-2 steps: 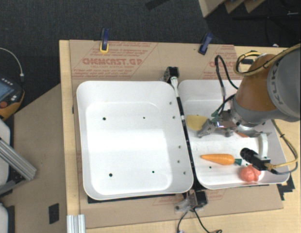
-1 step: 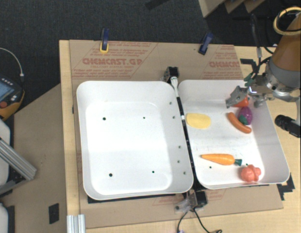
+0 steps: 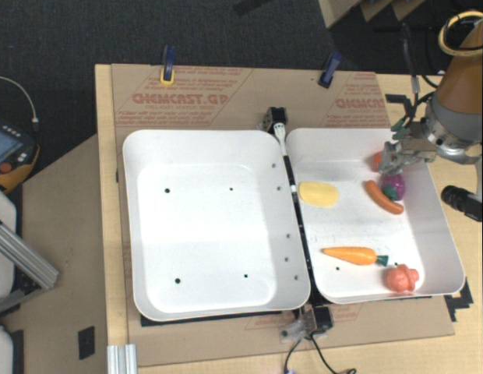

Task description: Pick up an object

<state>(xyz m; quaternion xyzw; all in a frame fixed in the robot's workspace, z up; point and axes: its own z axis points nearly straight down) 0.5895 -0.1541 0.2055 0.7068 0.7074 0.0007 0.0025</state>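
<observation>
Claw (image 3: 396, 162): low over purple item (image 3: 394, 185), right bin's (image 3: 347, 287) far side; you could not tell its finger state | Risk: sausage (image 3: 383, 197) touching it, crowding might spoil your grasp.

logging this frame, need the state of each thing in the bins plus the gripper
gripper: low over the right bin's far right side, just above the purple item; fingers too unclear to call
purple item: lying in the bin under the gripper
sausage: lying flat, beside the purple item
yellow piece: lying flat near the divider
carrot: lying on its side
pink item: resting in the near right corner
right bin: holds all the items
</observation>
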